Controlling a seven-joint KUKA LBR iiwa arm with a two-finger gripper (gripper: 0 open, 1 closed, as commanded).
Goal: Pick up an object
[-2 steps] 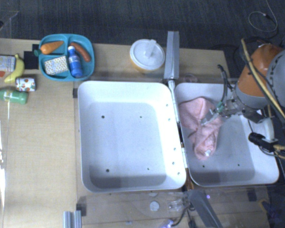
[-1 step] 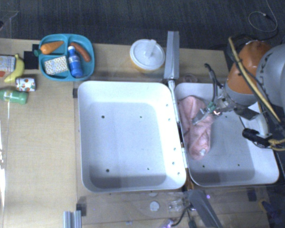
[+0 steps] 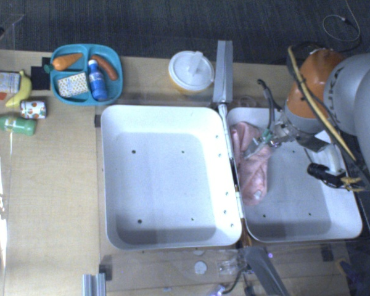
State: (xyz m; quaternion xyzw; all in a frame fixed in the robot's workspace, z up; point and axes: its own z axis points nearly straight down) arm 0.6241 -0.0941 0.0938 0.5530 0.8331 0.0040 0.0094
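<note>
A limp pink object (image 3: 253, 168) lies along the left wall of the right white bin (image 3: 296, 202). My gripper (image 3: 263, 143) reaches in from the right and is down at the pink object's upper part, touching or nearly touching it. Behind it, the grey arm with its orange band (image 3: 311, 79) covers the bin's upper right corner. The gripper's tips are small and partly merged with the pink object, so I cannot make out whether it holds anything.
The left white bin (image 3: 163, 113) sits beside the right one. On the bench behind are a blue divided plate (image 3: 114, 79) of toy food, a white lidded cup (image 3: 191, 71), and a banana (image 3: 20, 90), a can (image 3: 33, 109) and a green bottle (image 3: 12, 124) at far left.
</note>
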